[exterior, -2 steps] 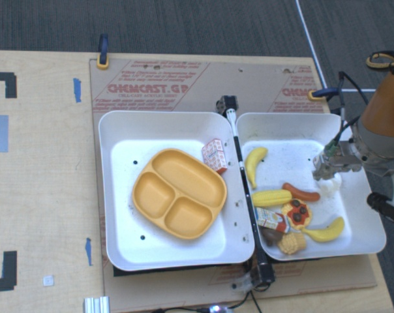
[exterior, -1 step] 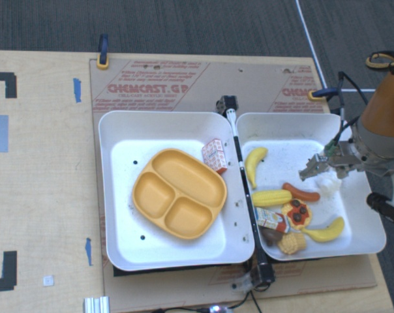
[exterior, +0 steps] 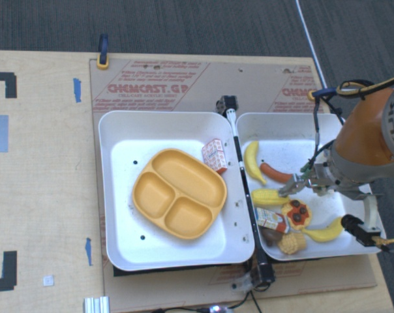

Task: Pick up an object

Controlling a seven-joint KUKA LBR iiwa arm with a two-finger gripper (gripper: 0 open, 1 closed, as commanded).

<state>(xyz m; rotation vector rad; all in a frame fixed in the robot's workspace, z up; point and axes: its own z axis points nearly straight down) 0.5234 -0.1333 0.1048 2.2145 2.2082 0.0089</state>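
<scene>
Toy food items lie crowded in the right shallow white bin [exterior: 285,124]: a yellow plastic banana [exterior: 251,162] near the dividing wall, a red-orange plastic sausage [exterior: 274,172] beside it, a yellow corn cob [exterior: 269,197] below them, a small round pizza slice with dark toppings [exterior: 297,214], a red-and-white printed carton [exterior: 271,222] against the bin's left wall, a tan knobbly ball-shaped piece [exterior: 291,243] at the near rim, and a second yellow banana [exterior: 325,232] toward the near right corner.

Pincer [exterior: 293,186] on the grey arm with orange band [exterior: 370,135] sits low in the right bin, between sausage and pizza slice, just beside the corn cob. Cannot tell whether it is released or clenched; nothing visible between its tips.

Open room: far half of the right bin is bare white floor.

Left white bin [exterior: 119,126] carries a yellow three-compartment plastic plate [exterior: 179,193], tilted diagonally, with bare margin along the left and near walls. A small red-and-white patterned packet [exterior: 213,154] touches the plate's far right rim.

Both bins rest on a brown printed cardboard sheet [exterior: 184,83] on the pale wooden bench [exterior: 40,194].
</scene>
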